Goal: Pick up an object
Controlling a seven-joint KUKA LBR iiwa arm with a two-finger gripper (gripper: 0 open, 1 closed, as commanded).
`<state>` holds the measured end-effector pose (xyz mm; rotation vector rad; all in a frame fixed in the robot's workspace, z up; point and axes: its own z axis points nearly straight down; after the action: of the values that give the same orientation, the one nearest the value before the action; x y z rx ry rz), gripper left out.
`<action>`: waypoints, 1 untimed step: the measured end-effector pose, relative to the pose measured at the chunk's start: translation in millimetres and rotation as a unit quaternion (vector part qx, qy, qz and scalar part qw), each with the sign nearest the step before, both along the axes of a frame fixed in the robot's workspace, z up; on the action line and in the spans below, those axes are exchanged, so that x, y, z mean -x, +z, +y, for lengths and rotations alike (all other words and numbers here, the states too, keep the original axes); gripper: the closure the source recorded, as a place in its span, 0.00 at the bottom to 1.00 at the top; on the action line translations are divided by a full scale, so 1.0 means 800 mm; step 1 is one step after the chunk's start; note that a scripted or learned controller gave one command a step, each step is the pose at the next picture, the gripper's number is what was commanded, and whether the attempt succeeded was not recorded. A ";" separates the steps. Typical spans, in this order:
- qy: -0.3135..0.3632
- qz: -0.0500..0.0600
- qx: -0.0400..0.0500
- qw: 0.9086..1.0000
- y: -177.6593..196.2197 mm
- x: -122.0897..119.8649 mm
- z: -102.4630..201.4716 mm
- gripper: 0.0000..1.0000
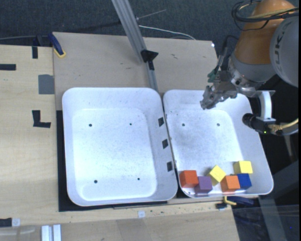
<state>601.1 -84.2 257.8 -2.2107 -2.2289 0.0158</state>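
Though its grip state is unreadable — gripper (pixel 209 103) low over right bin's (pixel 251 114) far edge, arm (pixel 263 34) bent above.

Six small blocks are lying clustered along the right bin's (pixel 251 134) near edge: orange block (pixel 188 177), purple block (pixel 204 184), tilted yellow block (pixel 217 173), second orange block (pixel 230 183), blue block (pixel 244 181), second yellow block (pixel 243 166).

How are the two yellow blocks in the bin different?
The yellow block in the middle sits turned like a diamond, while the yellow block on the right sits squarer to the bin. The middle one stands beside the purple block; the right one sits just behind the blue block. Both are small yellow cubes at the near end of the right bin.
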 end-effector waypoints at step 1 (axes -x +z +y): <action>0.001 0.000 0.000 1.000 0.012 0.000 0.000 1.00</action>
<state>601.2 -84.0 267.2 -2.2095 -2.2303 0.0174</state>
